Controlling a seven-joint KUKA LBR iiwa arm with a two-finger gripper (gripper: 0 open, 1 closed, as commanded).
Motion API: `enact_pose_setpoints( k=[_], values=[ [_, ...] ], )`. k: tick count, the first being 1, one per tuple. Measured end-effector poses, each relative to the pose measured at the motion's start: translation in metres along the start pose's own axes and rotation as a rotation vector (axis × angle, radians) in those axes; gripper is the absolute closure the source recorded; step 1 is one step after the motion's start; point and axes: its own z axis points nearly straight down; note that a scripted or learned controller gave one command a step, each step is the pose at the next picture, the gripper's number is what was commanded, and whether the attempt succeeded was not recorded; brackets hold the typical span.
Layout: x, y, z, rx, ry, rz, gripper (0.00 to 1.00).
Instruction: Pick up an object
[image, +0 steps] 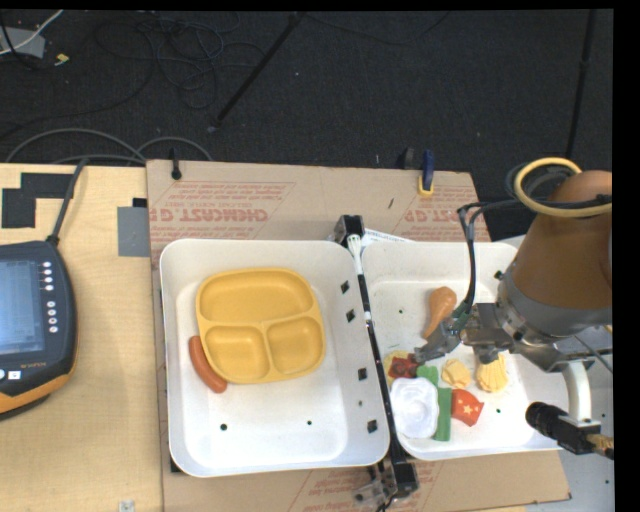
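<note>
**Low over the right bin's toy food**

Down in the right bin (500, 262), the end effector (440, 350) hangs low at the end of the grey and orange arm (560, 260). Its dark fingers reach leftward, and whether they are spread or clenched cannot be told at this slant; nothing is seen between them.

Just beside it, above its tip, lies an orange drumstick-shaped toy (439, 307). Just left of the tip sits a dark red piece (402, 367). Just below are a pale yellow piece (456, 375) and a yellow ridged piece (491, 376); near them lie a green strip (441, 417), a red piece (467, 407) and a white cup-like object (413, 404).

Well apart to the left, past the divider, the left bin (260, 445) holds a yellow divided plate (262, 325), with a red sausage toy (207, 364) touching its lower-left edge.

Farthest left on the tabletop (100, 300) rests a control pendant (30, 325).
</note>
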Motion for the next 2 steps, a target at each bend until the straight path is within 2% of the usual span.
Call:
enact_pose_setpoints(
  k=[1,2],
  values=[
    [-0.001,-0.001,-0.002,0.014,0.001,0.004,1.00],
    [0.082,0.005,-0.033,0.009,0.002,-0.006,1.00]
  ],
)
